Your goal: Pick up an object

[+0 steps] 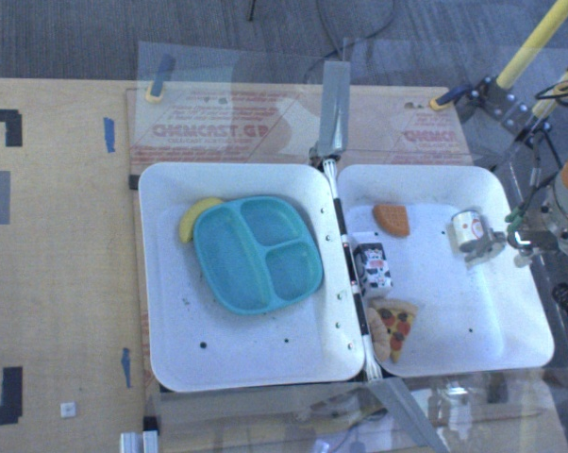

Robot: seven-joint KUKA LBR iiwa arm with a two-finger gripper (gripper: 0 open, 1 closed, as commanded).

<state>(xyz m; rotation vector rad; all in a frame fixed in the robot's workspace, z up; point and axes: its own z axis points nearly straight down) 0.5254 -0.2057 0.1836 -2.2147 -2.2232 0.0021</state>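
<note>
Approach step: claw (480, 246) at right bin's (525, 343) right side beside small silver-white can (466, 225), finger state unclear; next needs lowering onto can.

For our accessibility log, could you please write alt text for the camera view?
A gripper reaches into the right bin, which holds an orange piece, a small carton and a pizza slice. The left bin holds a teal tray partly covering a banana.
</note>
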